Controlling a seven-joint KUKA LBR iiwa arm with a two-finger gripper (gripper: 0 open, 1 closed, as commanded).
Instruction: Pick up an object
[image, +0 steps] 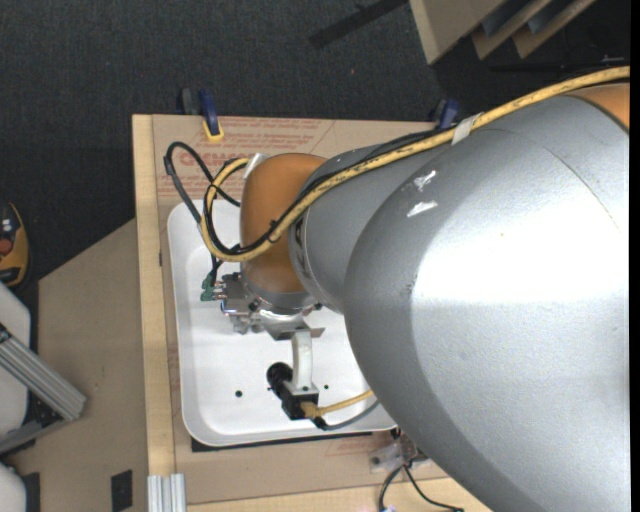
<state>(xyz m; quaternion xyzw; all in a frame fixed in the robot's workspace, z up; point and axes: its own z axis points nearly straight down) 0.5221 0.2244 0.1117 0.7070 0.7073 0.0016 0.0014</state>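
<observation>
The arm (480, 300) enters from the right of the camera view and covers most of the counter (152, 330). The orange band (275, 210) sits above the wrist, which points straight down into the white bin (200, 405) at the left. The gripper (247, 312) hangs over the middle of that bin and appears close to its floor. The jaws lie beneath the wrist housing, so it cannot be told whether they are spread or pressed together, and nothing is seen pinched. A small green item (210, 289) touches the left side of the gripper; it cannot be told whether it is an object or a fitting. Bare bin floor is exposed toward the near rim and along the left wall, with one dark speck (238, 392) too small to identify. Judgement: the object to be picked lies under the jaws or under the arm, hidden by them, so the governing relation is vertical, target below rather than to one side. Its long axis cannot be read, so jaw alignment cannot be verified. Judgement: the step in hand is descent or closure; only a lift would confirm a grasp.
</observation>
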